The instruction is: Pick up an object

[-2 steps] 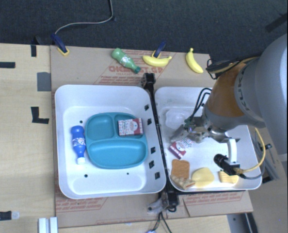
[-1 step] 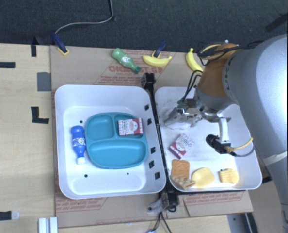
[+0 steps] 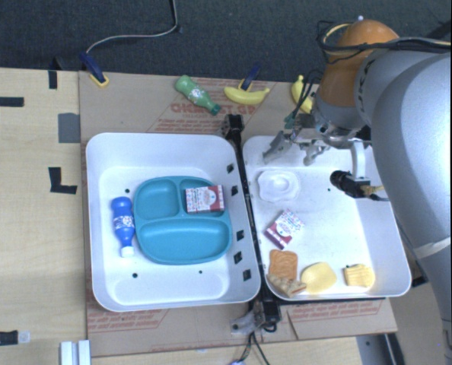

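We see the gripper [image 3: 292,148] at the upper edge of the right bin [image 3: 378,226], near the top centre-right of the frame, its two fingers [image 3: 272,150] spread apart with nothing between them. Just below it in the frame, a clear lidded cup [image 3: 277,184] lies on the bin floor, close to the fingertips but not touching them. Further down the same bin we note a small red-and-white packet [image 3: 284,228], then along the lower edge a brown cracker-like piece [image 3: 283,265], a pale yellow rounded item [image 3: 318,277] and a small yellow ridged item [image 3: 358,276], all well apart from the gripper. The left bin [image 3: 104,204] holds a blue divided tray [image 3: 182,220] with a small red-and-white carton [image 3: 204,199] on its upper right part, and a blue bottle [image 3: 122,226] just beside the tray's left edge. On the surface above the bins lie a green bottle [image 3: 196,95] and a banana [image 3: 246,94].
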{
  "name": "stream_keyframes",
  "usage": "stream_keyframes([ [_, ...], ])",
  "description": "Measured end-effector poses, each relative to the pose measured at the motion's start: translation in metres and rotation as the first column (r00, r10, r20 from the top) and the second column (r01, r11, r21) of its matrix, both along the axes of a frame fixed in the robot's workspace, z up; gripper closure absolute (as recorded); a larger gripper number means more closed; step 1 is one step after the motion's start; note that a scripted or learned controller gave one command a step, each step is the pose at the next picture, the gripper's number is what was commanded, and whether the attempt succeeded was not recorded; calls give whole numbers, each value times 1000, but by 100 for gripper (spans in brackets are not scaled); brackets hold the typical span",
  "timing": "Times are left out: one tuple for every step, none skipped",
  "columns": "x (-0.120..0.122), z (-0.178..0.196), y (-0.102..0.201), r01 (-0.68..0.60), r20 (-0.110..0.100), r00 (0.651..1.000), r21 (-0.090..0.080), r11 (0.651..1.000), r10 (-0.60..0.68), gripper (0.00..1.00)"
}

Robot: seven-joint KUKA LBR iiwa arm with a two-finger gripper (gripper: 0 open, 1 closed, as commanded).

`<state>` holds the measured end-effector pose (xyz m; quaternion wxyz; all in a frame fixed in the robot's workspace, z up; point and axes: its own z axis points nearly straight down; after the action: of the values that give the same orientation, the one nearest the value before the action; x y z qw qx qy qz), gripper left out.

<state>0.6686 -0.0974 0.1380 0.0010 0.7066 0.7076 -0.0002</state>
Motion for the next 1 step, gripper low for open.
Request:
stream_keyframes([
  [-52, -52, 0, 0, 0, 1000, 1, 1000, 0, 0],
])
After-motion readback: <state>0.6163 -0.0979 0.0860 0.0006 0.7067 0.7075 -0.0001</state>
